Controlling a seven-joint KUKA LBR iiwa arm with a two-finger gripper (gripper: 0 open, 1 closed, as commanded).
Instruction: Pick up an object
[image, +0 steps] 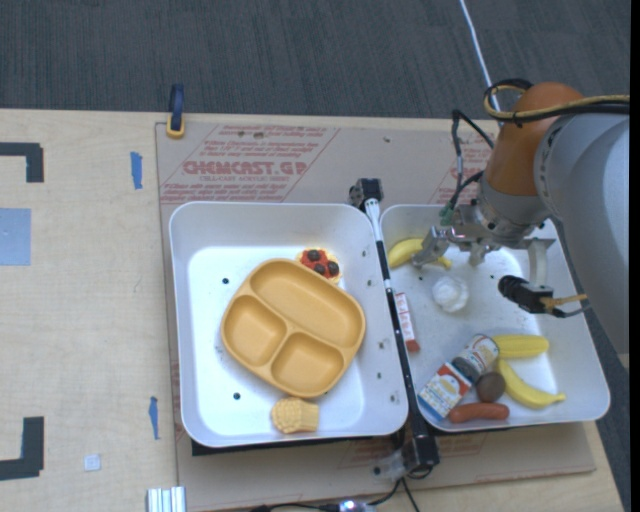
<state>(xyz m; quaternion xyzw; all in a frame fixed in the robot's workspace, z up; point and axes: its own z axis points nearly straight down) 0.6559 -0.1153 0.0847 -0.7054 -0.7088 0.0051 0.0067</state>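
My gripper (458, 254) hangs over the back left part of the right bin (590, 372), open, with nothing between its fingers. A small yellow banana piece (403, 251) lies just left of the left finger. A clear round plastic cup (450, 295) lies just in front of the gripper. At the front of the bin sit a tin can (474, 359), two yellow bananas (521, 347) (531, 387), a brown round thing (490, 386), a red sausage (480, 411) and a blue and white packet (438, 392).
The left bin (190, 300) holds a yellow divided plate (292, 327), a small berry tart (320, 263) behind it and a piece of corn (294, 414) in front. A red and white stick (402, 320) lies along the rim between the bins.
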